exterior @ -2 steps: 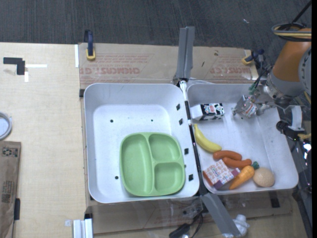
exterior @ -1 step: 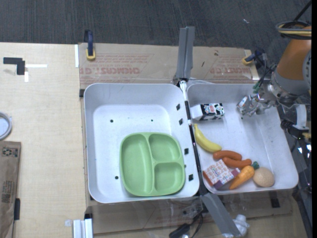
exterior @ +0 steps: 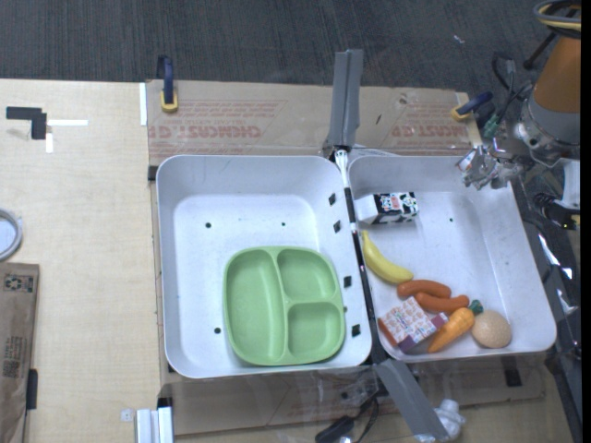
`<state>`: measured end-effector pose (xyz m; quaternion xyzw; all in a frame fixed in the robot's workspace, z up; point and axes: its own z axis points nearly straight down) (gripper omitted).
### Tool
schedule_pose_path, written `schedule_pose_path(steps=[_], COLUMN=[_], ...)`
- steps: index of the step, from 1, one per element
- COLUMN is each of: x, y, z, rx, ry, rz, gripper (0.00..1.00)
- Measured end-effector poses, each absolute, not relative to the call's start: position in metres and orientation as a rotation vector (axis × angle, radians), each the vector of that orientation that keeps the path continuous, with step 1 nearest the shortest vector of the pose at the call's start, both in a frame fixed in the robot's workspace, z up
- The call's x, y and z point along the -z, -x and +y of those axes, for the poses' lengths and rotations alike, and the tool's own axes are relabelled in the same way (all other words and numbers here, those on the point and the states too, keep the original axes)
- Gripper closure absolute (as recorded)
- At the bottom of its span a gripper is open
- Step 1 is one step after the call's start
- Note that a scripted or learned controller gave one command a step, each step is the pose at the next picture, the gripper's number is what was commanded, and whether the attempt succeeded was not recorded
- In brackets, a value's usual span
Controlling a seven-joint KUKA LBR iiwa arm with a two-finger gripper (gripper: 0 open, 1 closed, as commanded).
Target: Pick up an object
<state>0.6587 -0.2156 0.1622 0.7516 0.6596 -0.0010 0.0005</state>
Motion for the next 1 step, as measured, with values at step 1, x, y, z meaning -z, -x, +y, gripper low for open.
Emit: schedule_pose_path(steps=[1], x=[-0.1985], y=[-0.6264], z=[-0.1558], rx=[0.003], ry=[-2.443], rz=[1.977], gripper=[1.0])
